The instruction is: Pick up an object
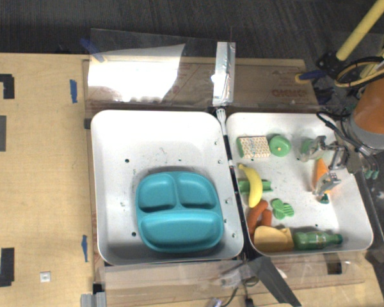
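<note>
A: Where's the gripper now?
B: Low in the right bin, at an orange carrot near the bin's right side.
A: Fingers clamped on it?
B: Cannot tell. The banana and green bottle lie apart; the teal tray sits in the left bin.

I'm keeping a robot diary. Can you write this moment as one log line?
end effector: over right bin, by carrot | banana, bottle: in right bin | tray: in left bin
</note>
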You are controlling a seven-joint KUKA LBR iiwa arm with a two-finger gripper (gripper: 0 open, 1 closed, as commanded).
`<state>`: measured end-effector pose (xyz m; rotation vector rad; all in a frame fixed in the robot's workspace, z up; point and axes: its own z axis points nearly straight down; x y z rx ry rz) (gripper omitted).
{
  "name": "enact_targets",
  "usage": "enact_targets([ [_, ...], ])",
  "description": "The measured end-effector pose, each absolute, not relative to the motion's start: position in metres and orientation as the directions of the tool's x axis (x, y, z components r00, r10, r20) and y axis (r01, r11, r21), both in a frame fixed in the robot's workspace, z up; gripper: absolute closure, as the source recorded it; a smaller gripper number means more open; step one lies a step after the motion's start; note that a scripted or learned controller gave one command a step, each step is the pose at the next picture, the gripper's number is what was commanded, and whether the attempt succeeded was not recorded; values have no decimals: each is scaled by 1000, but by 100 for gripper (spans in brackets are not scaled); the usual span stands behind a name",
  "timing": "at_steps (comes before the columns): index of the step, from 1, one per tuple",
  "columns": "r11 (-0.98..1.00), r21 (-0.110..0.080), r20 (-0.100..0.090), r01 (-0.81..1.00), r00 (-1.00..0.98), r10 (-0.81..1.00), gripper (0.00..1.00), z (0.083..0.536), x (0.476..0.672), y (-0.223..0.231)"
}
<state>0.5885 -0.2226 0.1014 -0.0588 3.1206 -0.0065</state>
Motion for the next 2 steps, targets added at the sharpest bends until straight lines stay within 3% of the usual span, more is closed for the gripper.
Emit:
enact_targets([
  [1, 999, 0, -10, 46, -999, 46, 0, 88, 592, -223],
  [2, 999, -5, -25, 46, -999, 46, 100, 103, 597, -224],
])
